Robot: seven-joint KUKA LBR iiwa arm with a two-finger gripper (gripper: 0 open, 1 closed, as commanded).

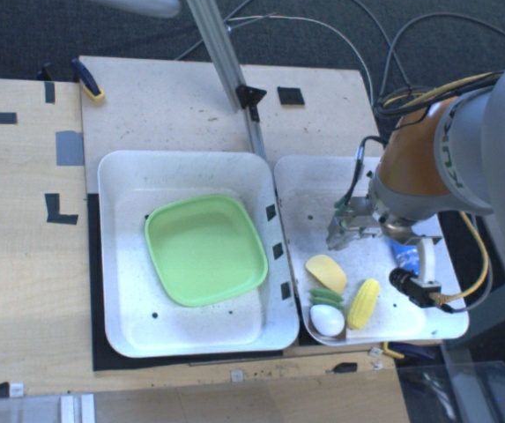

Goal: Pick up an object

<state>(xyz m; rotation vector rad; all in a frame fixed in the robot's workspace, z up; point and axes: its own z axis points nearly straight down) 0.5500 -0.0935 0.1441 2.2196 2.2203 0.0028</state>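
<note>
My gripper [347, 229] hangs low over the right bin [309, 183], toward its middle. Just below it, and apart from it, lies a yellow wedge-shaped piece [325, 272]. A yellow corn cob [363, 302] lies at the bin's near edge, next to a white egg [327, 320] and a small green piece [325, 297]. A blue object [405, 256] sits to the right of the gripper, partly hidden by the wrist. I see nothing held in the gripper.
The left bin [120, 236] holds a light green square plate [205, 248]. A metal pole [226, 55] slants down to the bins' far edge. Cables [323, 7] loop behind the right bin. The grey and orange arm [437, 161] covers that bin's right side.
</note>
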